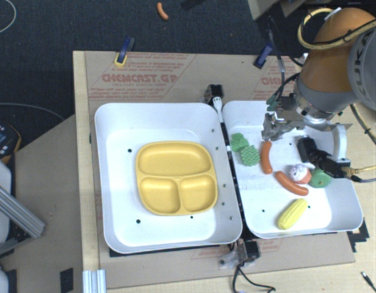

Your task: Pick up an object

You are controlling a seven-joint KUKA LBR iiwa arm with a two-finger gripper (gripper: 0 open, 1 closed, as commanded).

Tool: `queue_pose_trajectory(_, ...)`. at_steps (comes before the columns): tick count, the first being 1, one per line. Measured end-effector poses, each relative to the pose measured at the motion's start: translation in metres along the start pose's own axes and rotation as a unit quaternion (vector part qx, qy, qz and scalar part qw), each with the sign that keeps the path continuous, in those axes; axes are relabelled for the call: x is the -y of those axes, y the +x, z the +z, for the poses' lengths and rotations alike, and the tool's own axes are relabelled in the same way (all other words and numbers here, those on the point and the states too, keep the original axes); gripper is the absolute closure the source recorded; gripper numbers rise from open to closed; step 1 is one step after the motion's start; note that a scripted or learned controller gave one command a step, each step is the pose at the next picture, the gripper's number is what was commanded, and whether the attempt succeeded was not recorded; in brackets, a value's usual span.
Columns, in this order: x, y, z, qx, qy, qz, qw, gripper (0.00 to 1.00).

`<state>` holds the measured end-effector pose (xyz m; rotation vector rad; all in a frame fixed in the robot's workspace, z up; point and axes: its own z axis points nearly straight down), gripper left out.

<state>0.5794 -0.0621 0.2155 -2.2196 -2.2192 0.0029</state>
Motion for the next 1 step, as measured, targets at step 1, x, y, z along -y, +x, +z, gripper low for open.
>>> queue_pose_trajectory(1, 0.0009, 0.0006, -0.0003, 0.0, 0.0, 0.0, 1.0, 1.0)
